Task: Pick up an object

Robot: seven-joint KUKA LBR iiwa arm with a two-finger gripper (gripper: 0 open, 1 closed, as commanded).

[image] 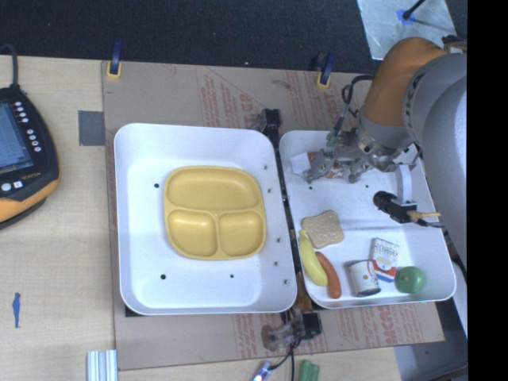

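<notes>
My gripper (pixel 324 168) hangs low over the back left part of the right bin (pixel 429 244), with a small white scrap (pixel 300 163) just to its left. In front of it lie a slice of toast (pixel 323 228), a yellow banana (pixel 312 262) and a red sausage (pixel 329 275). Along the front wall, further right, stand a small can (pixel 363 278), a white carton (pixel 385 254) and a green fruit (pixel 410 279). Nothing shows between the fingers.
The left bin (pixel 135 213) holds a yellow divided plate (pixel 214 211). A teach pendant (pixel 20 153) lies on the bench at the far left. The grey arm with its orange band (pixel 401 74) reaches over the right bin's back right corner.
</notes>
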